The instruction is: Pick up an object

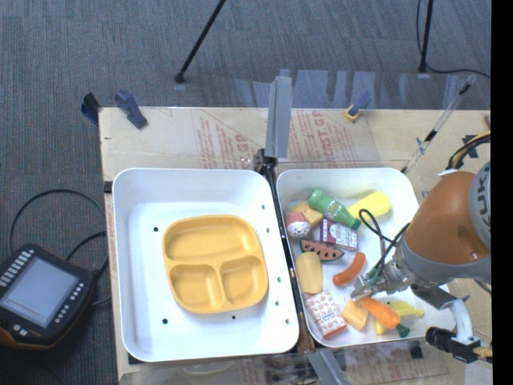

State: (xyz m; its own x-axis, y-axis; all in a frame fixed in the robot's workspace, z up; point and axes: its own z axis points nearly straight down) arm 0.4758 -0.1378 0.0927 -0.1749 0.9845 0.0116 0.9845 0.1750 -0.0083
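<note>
The right bin [401, 181] holds several toy foods. Among them are a green bottle [332, 208], a yellow block [370, 206], a watermelon slice [321, 253], a red sausage [349, 269], a pale yellow cylinder [309, 272], a red-and-white carton [325, 314] and a carrot [381, 312]. My gripper [380, 283] is low over the bin's near right part. It sits just above the carrot and to the right of the sausage. The arm's orange band [445, 223] rises behind it. Nothing is visibly held.
The left bin [136, 215] holds a yellow three-compartment tray [215, 263]. A grey upright post [279, 123] stands behind the gap between the bins. A teach pendant [40, 291] lies on the floor at left. Cables run along the bench's right edge.
</note>
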